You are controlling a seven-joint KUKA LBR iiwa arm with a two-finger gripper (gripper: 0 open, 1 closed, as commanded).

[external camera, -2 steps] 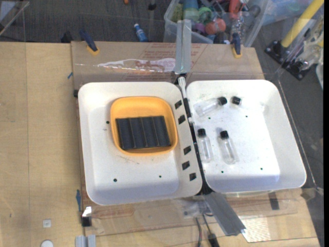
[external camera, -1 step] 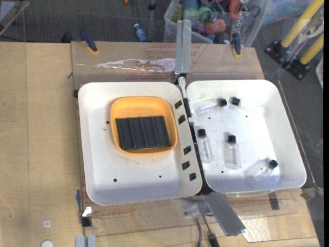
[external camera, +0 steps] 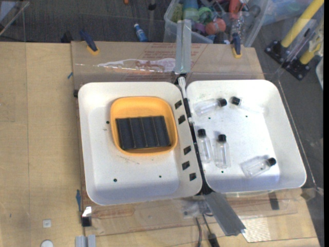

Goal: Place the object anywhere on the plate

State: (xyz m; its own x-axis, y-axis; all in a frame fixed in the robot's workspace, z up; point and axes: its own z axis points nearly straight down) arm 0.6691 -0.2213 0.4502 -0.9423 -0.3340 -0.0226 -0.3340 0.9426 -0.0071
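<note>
- Wooden bench [external camera: 31, 138] fills the left of the frame, bare wood.
- Left bin [external camera: 97, 179], white and shallow, sits left of centre.
- Orange plate [external camera: 128, 107] lies in the upper middle of the left bin. It is a rounded square and lies flat.
- Black ridged block [external camera: 143, 133] lies flat on the plate and covers its lower half. Orange rim shows on all sides of it. The ridges run top to bottom of the frame.
- Where the two bins meet, a row of small black tabs [external camera: 185, 135] runs down the centre of the frame.
- Right bin [external camera: 282, 138], white, touches the left bin along that seam.
- Five items lie in the right bin, none touching the plate:
  - clear vial with a black cap [external camera: 208, 107], upper left of the bin, on its side;
  - small black piece [external camera: 235, 101] just right of it;
  - two capped vials [external camera: 204, 144] and [external camera: 221, 151] side by side near the bin's centre;
  - a wider capped vial [external camera: 254, 165] at the lower right.
- Clear tub of coloured toys [external camera: 221, 9] at the top of the frame, beyond the bins.
- Gripper: open or closed, cannot tell.
</note>
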